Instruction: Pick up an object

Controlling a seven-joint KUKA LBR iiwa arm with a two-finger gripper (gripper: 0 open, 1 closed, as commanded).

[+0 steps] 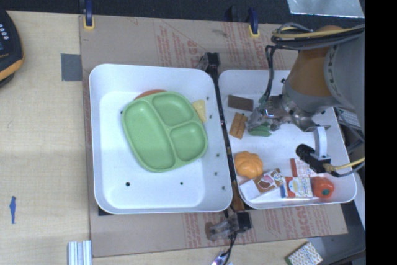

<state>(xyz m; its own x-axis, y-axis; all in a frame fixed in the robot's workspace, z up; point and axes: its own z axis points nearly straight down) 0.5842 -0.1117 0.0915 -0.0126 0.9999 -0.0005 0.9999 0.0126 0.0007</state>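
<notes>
My gripper [263,121] reaches from the right into the right bin [347,195], low over a small green object [259,130] that lies right under its fingertips. Just left of it lie a tan block [237,125] and a dark brown block [240,102]. An orange pumpkin-shaped toy [249,164] sits nearer the front. Along the front wall lie a small printed carton [268,182], a red and white box [300,186] and a red-orange toy [323,188]. The arm hides the bin's back right part.
The left bin [105,189] holds a green divided plate [164,130] lying over a red piece [151,94] and a pale yellow piece [199,110]. Clamps [211,61] join the bins at back and front. A black and yellow device [8,49] sits at far left.
</notes>
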